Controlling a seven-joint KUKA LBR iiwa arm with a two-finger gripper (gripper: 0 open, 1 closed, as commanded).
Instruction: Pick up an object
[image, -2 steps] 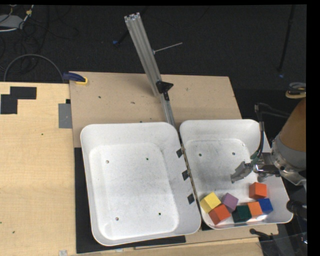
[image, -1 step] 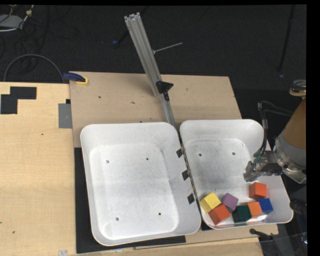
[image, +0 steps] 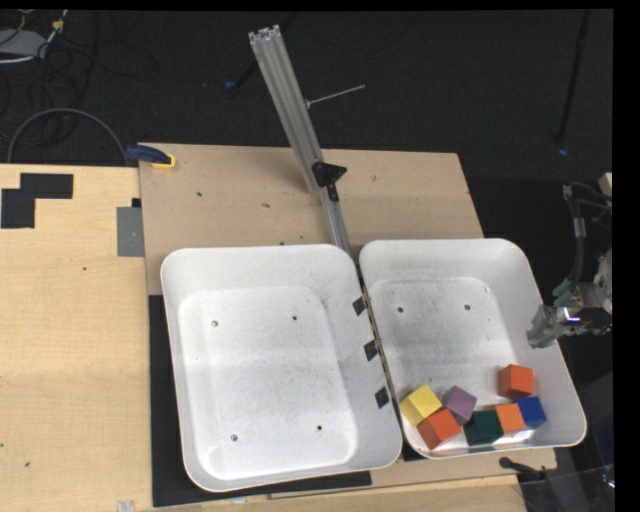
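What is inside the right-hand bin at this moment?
The right bin holds small blocks clustered in its near corner: yellow, purple, two red, dark green, orange, blue. They are packed tight, so anything beneath them is hidden.

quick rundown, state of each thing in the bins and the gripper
gripper: at the right bin's right rim, above it, holding nothing visible
right bin: holds all seven blocks, clustered at its near corner
red block: apart from the cluster
left bin: no blocks in it
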